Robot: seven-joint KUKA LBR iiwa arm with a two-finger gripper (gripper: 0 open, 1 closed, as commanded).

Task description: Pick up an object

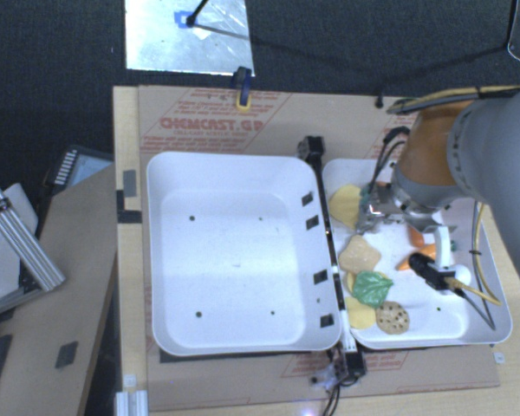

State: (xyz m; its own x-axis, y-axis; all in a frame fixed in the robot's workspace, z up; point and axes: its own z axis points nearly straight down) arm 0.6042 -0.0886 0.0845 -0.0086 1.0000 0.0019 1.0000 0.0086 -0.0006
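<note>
Tan toast piece lies in the right bin, just below the gripper; whether the pincer is open, can't tell.

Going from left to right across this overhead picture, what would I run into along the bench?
Left white bin → row of black clips between the bins → tan bread-like piece → cookie → orange piece → the grey arm with its orange band, reaching in from the right.
</note>
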